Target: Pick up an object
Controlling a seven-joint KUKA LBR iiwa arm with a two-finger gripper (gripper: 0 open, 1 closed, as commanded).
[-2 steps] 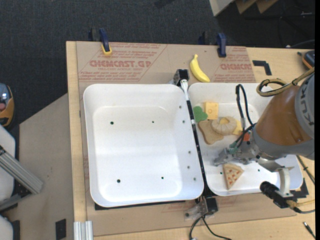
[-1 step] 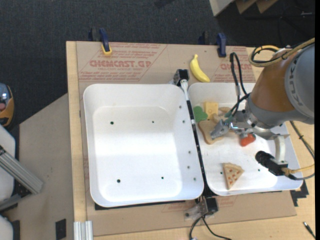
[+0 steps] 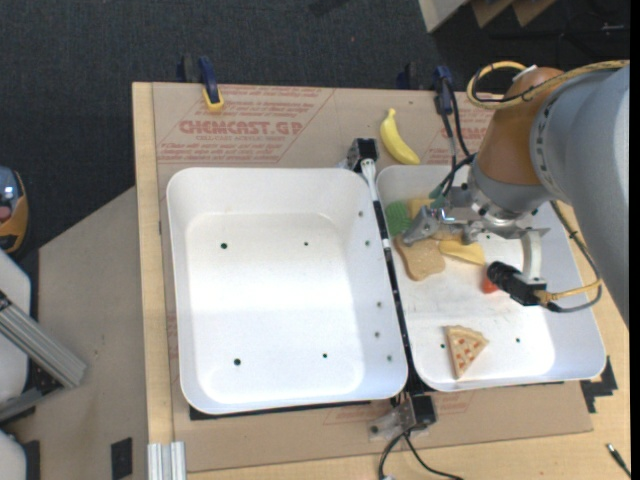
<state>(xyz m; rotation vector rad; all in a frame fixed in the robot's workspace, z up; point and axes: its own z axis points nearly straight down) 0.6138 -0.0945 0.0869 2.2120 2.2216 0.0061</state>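
Right bin holds the candidate objects, clustered at its upper-left part, under and around the tool. Directly below the tool's tip: a tan bread-slice shape, lying flat on the bin floor, close to the divider between the bins. Just left of the tool, against the bin's left wall: a green piece, partly covered by the tool's metal parts. To the right of the tip and slightly lower: a pale yellow wedge, flat, its near end tucked under the wrist. Further right and lower: a small red item, half hidden behind a black fitting on the arm. Well below the tool, near the bin's front edge: a pizza slice, lying apart from everything else. Tool is low over the bin, angled toward the left; whether it is spread or pressed together cannot be told, nor whether it touches the bread shape. Above the tool, outside the bin, a banana rests on the cardboard-covered counter near the bin's back rim. Far left of the tool: the left bin, white, dotted with a few small dark marks.
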